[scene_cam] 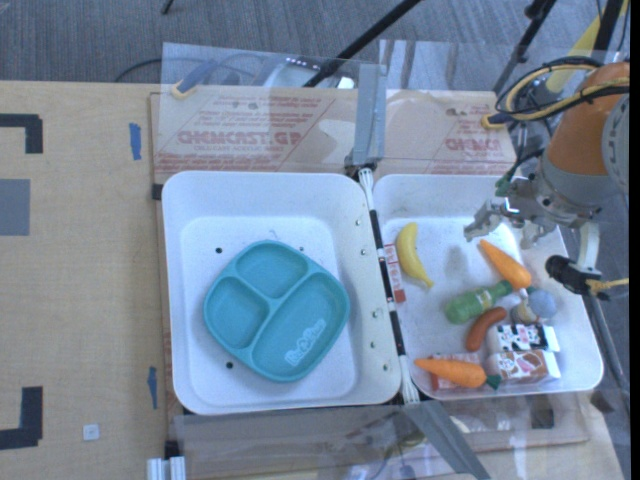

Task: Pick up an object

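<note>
My gripper [501,231] hangs over the upper part of the right bin [440,196], its two fingers spread apart and nothing between them, so it is open. Just below it lies an orange carrot [505,264], slanting down to the right. A yellow banana [410,254] lies to the gripper's left near the bin's inner wall. Lower down are a green vegetable [474,303], a red sausage [487,326], a grey-blue ball [541,303], a second carrot [452,371] and a small printed carton [522,353].
The left bin [190,218] holds a teal divided plate [277,310]. A ridge [385,288] separates the two bins. Clear plastic panels [270,133] stand behind the bins. The arm's orange band [580,138] and cables sit at the right.
</note>
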Robot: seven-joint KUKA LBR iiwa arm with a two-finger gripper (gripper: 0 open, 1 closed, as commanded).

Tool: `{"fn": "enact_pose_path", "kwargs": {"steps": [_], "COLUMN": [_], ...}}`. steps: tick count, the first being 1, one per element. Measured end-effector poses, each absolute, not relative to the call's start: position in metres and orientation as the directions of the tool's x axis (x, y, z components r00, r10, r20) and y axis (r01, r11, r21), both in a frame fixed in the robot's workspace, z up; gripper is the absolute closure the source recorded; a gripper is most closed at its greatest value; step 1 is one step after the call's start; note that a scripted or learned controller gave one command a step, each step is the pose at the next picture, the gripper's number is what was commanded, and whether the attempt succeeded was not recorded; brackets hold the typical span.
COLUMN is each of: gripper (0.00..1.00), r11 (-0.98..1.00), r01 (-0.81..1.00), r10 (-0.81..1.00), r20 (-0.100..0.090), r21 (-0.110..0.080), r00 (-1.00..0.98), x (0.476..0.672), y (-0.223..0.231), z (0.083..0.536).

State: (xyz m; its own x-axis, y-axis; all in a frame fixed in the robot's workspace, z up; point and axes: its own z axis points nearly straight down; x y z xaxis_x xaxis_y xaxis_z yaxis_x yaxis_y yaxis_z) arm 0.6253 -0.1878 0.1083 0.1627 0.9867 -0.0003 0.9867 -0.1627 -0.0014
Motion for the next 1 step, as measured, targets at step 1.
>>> {"fn": "enact_pose_path", "kwargs": {"steps": [1], "gripper": [0.00], "r11": [-0.176], "r01": [0.984], "r10": [0.984], "r20": [0.000], "r21": [0.001], "r00": [0.176], "x": [0.5964], "y": [-0.1713], "z": [0.0855]}}
